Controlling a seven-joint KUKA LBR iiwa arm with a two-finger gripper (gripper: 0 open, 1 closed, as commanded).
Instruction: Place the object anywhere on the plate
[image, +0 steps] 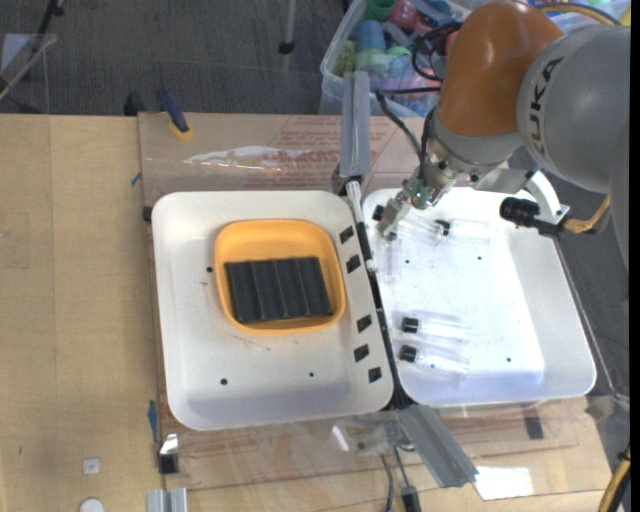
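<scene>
We are seeing the hand (392, 215) hovering at the right bin's (520, 370) upper-left corner. We cannot tell its opening. Black ridged object (278, 289) is lying on the orange plate (232, 245).

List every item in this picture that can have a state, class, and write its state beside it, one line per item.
Orange plate: in the left bin, upright, bearing a dark ridged block.
Dark ridged block: lying flat on the plate.
Clear tubes with black caps: lying on their sides in the right bin, capped.
Gripper: low over the right bin's far left corner; nothing seen between its fingers.
Left bin: holds the plate.
Right bin: holds the tubes.
</scene>
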